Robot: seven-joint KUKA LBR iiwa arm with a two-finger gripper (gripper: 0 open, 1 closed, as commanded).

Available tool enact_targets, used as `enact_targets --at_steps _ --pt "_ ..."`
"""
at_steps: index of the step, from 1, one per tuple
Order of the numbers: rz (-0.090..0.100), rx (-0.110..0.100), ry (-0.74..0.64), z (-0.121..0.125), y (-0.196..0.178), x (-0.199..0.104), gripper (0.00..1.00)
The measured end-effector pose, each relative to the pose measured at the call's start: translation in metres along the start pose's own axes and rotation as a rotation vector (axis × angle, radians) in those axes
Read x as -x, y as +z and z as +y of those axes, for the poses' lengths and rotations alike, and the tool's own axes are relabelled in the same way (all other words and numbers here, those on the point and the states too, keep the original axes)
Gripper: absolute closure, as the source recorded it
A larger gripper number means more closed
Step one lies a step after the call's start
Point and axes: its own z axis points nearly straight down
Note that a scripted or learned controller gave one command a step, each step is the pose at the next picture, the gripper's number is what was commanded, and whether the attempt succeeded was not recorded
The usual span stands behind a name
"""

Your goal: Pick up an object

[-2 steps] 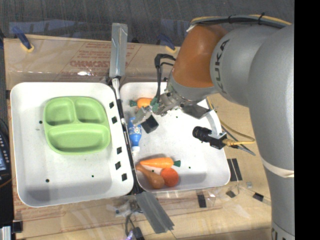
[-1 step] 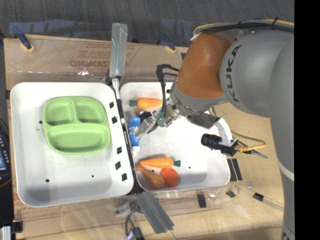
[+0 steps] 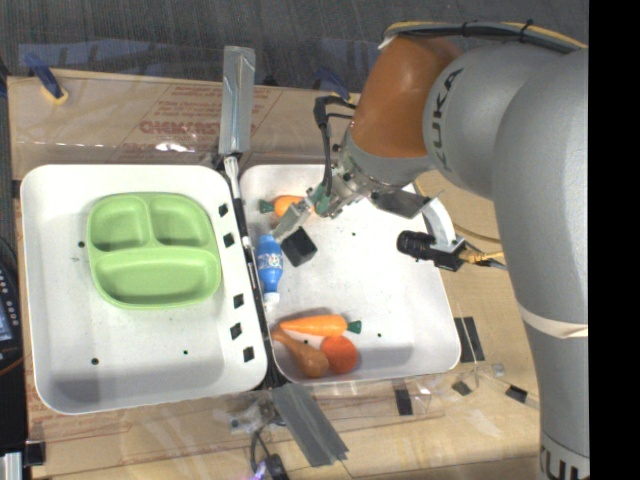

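My gripper (image 3: 295, 236) hangs low over the upper left part of the right bin (image 3: 420, 298), tilted toward the divider. Just above its tip lies a small orange piece with a green end (image 3: 286, 206). A blue and white bottle (image 3: 268, 266) lies right beside it on the left, against the bin's left wall. I see nothing held in the gripper. Near the front wall lie a carrot (image 3: 315, 325), a red tomato-like piece (image 3: 341, 354) and a brown piece (image 3: 301, 355), bunched together.
The left bin (image 3: 60, 368) holds a green divided plate (image 3: 153, 250). My grey arm with its orange band (image 3: 400, 98) covers the right bin's upper right corner. A black cable fitting (image 3: 425, 247) sticks out over the bin's right side.
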Motion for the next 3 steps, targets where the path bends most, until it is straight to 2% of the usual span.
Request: enact_targets --at_steps 1,2,3 --pt "0.003 -0.002 0.253 -0.034 0.004 -0.034 0.0" --pt "-0.004 -0.001 0.272 -0.052 0.085 0.019 0.0" --pt "0.0 0.002 0.428 -0.03 0.002 0.006 0.0"
